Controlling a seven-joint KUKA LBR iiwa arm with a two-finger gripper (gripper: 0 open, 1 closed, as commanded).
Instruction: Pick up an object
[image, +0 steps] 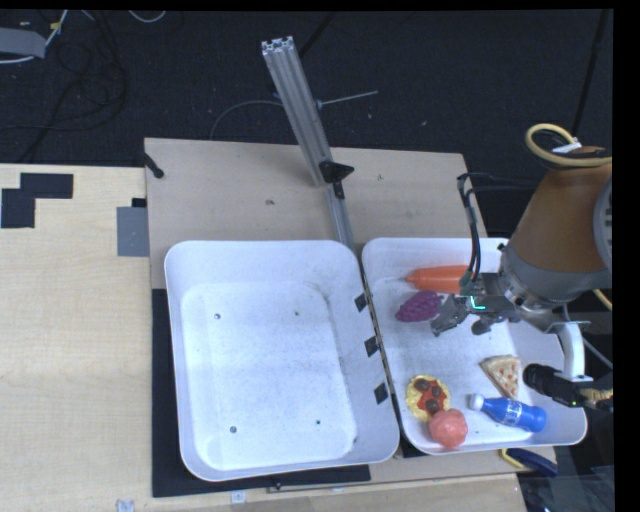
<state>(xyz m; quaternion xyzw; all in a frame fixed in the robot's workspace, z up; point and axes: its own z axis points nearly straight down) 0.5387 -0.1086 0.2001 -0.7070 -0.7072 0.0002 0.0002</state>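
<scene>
— So, where is the arm (560, 235) at this moment?

— It comes in from the right and hangs over the right bin (395, 262). Its pincer (452, 318) sits low, just beside the purple grape bunch (417, 306), on that bunch's right side.

— Clenched or released?

— Released, as far as the dark fingers show; they are spread and nothing sits between them. I cannot tell whether a fingertip touches the grapes.

— What else lies in that bin?

— An orange carrot (436, 276) lies just behind the grapes, near the far wall. Toward the near end there is a yellow and red toy (427, 394) with a pink ball (449, 428) touching or just beside it. A blue bottle (512, 412) with a white cap lies on its side to the right of the ball, and a pizza slice (503, 375) rests just above the bottle.

— And the left bin (190, 262)?

— White, shallow, side by side with the right one on the bench (240, 190). A grey metal bar (300, 105) rises at a slant behind both bins.
</scene>
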